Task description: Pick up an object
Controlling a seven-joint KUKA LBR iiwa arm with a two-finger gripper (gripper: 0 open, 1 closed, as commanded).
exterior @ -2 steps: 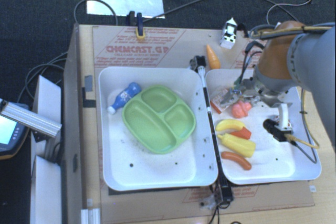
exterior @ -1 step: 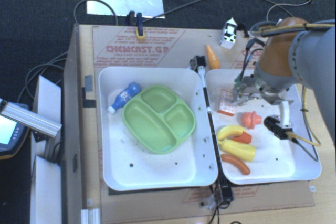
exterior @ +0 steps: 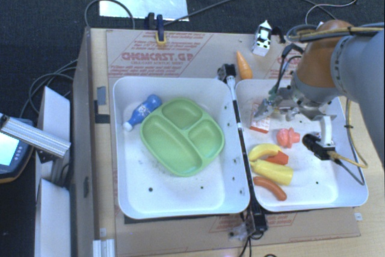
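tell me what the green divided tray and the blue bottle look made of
Green tray: apparently moulded plastic, matte, uniform pale green with soft rounded compartment ridges. Blue bottle: probably plastic too, slightly glossy, with a white cap; too small to be sure.

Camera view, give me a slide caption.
Grey arm's pincer low in right bin over toy food; green plate fills left bin.

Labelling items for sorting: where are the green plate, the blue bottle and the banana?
green plate (exterior: 182, 136), camera view, centre divider
blue bottle (exterior: 143, 110), camera view, mid-body
banana (exterior: 264, 151), camera view, middle of curve
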